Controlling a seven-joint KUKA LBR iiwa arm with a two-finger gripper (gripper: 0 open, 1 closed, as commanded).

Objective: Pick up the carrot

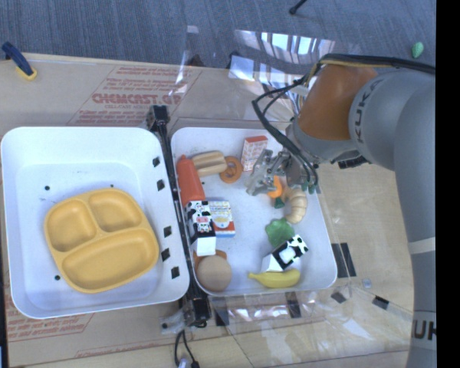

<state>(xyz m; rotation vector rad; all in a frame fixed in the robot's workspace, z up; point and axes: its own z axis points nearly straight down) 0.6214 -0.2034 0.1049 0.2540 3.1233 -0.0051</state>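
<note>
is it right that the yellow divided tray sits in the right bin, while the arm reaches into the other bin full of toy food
Not quite. The camera view shows the yellow divided tray in the left bin, not the right one. The arm reaches into the right bin, which is the one full of toy food.

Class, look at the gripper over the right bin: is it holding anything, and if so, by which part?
It cannot be told. The gripper sits right at the small orange carrot in the right bin, but no grasp is clearly visible.
</note>
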